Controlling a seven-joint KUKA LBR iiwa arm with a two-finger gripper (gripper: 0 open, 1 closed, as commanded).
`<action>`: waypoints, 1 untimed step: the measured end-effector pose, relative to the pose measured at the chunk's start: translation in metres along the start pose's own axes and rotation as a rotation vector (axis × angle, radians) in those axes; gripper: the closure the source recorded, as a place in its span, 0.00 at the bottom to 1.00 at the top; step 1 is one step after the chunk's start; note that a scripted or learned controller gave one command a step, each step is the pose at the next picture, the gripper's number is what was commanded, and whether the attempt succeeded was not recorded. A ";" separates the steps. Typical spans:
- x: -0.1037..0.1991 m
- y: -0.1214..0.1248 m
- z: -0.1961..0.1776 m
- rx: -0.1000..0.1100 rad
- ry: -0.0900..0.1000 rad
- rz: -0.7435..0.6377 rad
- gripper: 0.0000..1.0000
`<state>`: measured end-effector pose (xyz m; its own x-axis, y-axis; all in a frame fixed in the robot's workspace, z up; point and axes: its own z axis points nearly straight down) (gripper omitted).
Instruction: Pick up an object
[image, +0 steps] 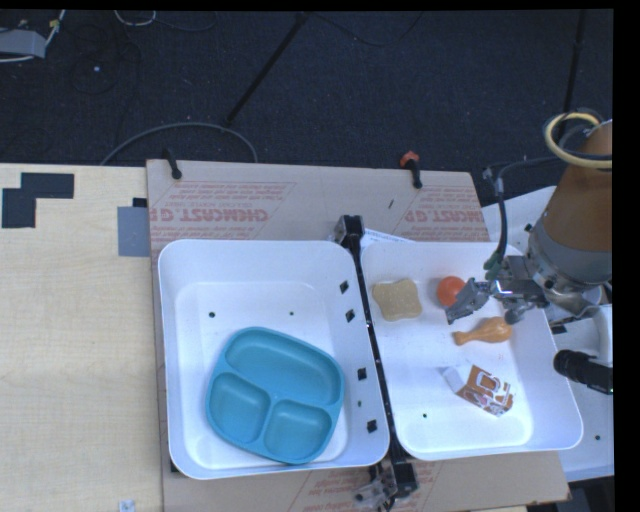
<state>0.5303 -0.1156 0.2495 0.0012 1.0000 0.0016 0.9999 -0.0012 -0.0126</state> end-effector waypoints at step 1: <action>0.000 0.002 -0.005 -0.011 -0.002 -0.002 0.00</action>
<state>0.5324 -0.1157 0.2548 -0.0004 1.0000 0.0000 1.0000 0.0004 -0.0016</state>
